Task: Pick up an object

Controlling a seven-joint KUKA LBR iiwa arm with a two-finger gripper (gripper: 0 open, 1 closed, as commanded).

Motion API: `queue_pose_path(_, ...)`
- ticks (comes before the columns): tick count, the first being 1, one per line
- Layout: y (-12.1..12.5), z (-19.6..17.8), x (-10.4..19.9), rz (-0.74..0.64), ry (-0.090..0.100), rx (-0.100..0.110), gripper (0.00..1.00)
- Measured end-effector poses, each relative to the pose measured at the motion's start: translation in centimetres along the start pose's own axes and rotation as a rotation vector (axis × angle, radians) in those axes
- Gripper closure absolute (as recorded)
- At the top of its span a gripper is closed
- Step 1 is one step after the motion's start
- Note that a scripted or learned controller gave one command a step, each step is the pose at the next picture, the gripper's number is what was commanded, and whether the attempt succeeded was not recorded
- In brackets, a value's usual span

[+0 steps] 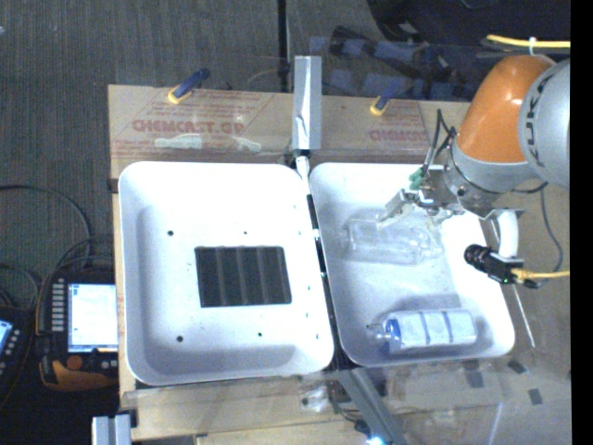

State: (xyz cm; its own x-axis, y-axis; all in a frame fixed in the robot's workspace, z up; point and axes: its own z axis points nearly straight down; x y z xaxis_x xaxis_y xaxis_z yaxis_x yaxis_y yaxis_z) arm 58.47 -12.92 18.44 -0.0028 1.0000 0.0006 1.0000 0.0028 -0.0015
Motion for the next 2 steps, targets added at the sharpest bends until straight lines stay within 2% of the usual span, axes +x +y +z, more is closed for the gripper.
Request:
queue_pose_path(1,0.06,-0.92,0.11,-0.002,0.001,0.000,1.00)
queue_pose_path(2,0.05,-0.91,0.11,-0.002,0.001,0.000,0.00)
